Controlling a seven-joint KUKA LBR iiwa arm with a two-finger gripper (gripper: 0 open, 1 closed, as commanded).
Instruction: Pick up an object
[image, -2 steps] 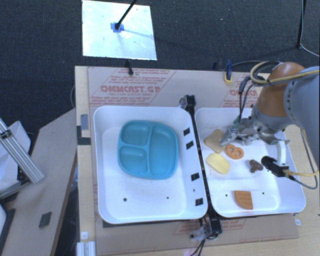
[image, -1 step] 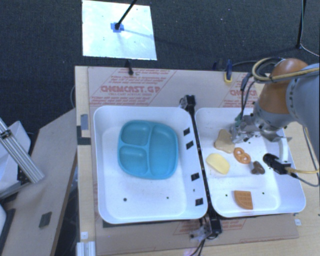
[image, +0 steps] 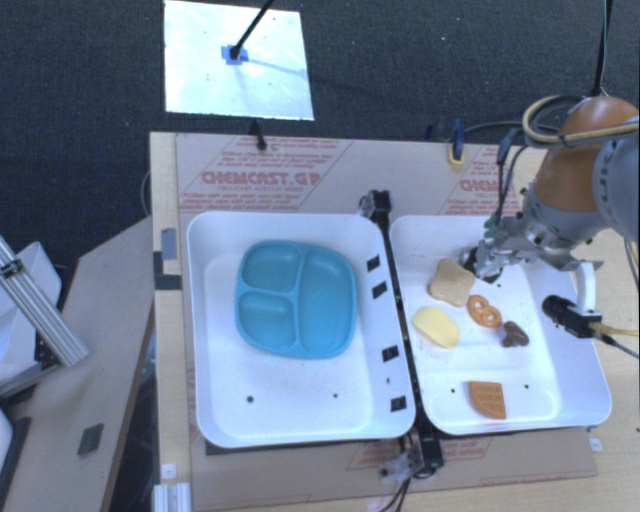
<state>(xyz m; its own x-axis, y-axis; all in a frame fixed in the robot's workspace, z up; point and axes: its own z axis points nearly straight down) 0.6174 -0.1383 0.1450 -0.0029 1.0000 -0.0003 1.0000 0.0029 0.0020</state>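
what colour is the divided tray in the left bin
Light blue; the divided tray shows clearly in the camera view, lying in the left bin.

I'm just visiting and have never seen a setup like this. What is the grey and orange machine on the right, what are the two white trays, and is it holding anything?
One camera fixed above the bench looks down at a slant. The grey and orange thing is a robot arm reaching in from the right; a program steers it to pick something up. Its claw is low over the right bin, beside a beige food piece. I cannot tell whether it grips anything. That bin also holds a yellow piece, a pretzel, a small brown lump and an orange cracker. The left bin holds a blue divided plate.
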